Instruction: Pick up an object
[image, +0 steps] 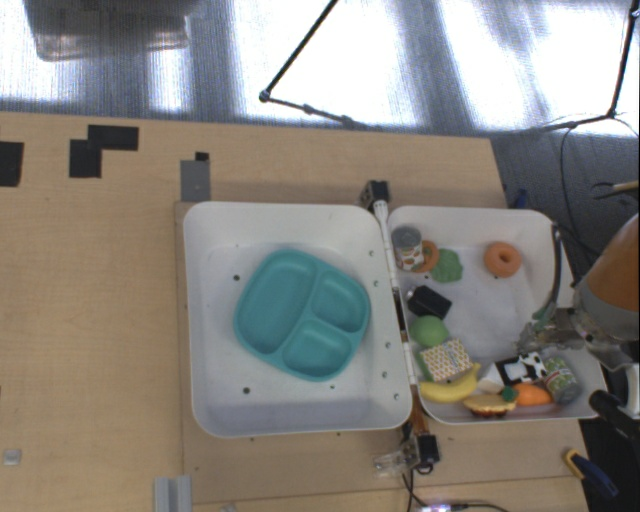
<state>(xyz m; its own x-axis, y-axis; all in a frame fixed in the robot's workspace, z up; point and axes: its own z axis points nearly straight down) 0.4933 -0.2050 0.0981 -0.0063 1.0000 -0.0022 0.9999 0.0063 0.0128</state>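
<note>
Grey arm's gripper (548, 335) over right white bin (530, 222) near black-and-white toy (522, 369) — fingers' state unclear; teal divided plate (302, 313) in left bin (210, 330).

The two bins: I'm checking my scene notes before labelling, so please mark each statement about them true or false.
1. A teal divided plate lies in the left bin. True.
2. The orange doughnut sits on that plate. False: it is in the right bin, near the far wall.
3. The banana lies at the right bin's near edge. True.
4. The green ball is in the left bin. False: it is in the right bin, beside the divider.
5. The arm enters from the right. True.
</note>
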